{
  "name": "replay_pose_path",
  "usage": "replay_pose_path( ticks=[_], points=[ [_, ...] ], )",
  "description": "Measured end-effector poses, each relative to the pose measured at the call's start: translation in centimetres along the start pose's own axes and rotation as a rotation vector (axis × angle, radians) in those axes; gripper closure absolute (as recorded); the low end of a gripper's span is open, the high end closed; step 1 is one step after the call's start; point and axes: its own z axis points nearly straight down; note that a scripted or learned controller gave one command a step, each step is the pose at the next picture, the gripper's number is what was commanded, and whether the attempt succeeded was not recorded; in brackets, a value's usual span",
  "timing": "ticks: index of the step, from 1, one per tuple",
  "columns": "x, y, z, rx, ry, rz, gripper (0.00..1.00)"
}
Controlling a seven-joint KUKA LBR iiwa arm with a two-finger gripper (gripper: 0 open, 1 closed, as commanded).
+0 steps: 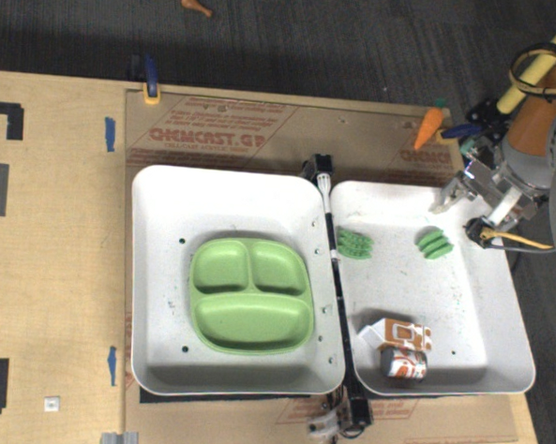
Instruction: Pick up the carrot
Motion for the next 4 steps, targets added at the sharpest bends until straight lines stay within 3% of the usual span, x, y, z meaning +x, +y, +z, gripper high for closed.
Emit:
replay_pose_path(
  ticks=[1, 2, 3, 4],
  points=[
    [-1.5, -1.6, -16.7, -0.016, -0.008, -0.137, 0.0],
    [-1.5, -1.6, -16.6, -0.013, -0.009, -0.138, 0.0],
    [0.0, -0.2, -16.4, -0.015, -0.008, -0.035, 0.0],
    [1.5, -7.7, -5.3, -0.01, -0.007, 0.154, 0.0]
  ],
)
